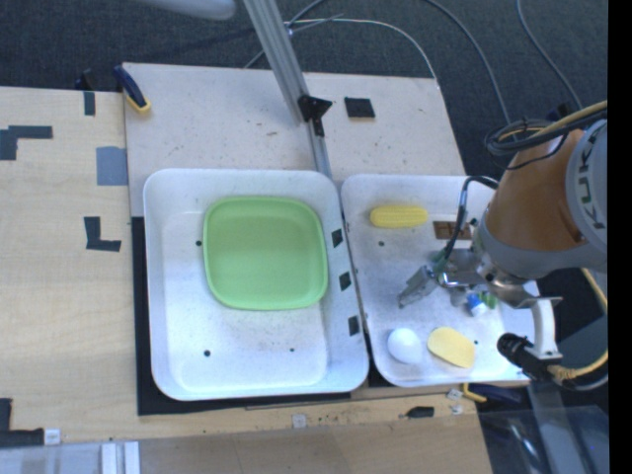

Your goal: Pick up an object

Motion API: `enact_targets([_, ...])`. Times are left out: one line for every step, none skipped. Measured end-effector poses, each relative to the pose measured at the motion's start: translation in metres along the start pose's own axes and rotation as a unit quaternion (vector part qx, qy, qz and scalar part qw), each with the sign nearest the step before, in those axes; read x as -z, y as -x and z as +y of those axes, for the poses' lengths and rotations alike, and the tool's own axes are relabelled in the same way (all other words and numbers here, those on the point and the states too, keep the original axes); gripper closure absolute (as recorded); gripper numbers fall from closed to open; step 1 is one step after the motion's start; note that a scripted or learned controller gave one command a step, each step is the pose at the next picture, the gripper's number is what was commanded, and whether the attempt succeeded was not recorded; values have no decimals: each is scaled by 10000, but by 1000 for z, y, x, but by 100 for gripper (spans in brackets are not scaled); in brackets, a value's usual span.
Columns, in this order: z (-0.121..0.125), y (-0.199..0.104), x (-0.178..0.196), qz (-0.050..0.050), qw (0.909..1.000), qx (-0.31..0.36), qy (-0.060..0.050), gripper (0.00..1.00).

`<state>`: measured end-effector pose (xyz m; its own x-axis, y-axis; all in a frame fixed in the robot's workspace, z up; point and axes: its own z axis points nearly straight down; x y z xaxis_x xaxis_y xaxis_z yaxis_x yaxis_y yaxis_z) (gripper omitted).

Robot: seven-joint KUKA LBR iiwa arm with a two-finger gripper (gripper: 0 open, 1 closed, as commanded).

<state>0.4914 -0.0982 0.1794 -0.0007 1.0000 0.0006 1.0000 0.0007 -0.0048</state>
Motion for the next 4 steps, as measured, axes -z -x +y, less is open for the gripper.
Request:
enact_targets([-3, -1, -63, 1, 10000, -3, -10, 0])
enact_targets([-2, -1, -50, 0, 10000, 1, 16, 100])
enact_targets([5, -1, 9, -5, 10000, 1, 43, 100])
enact_targets([1, -5, 53, -4, 10000, 1, 39, 100])
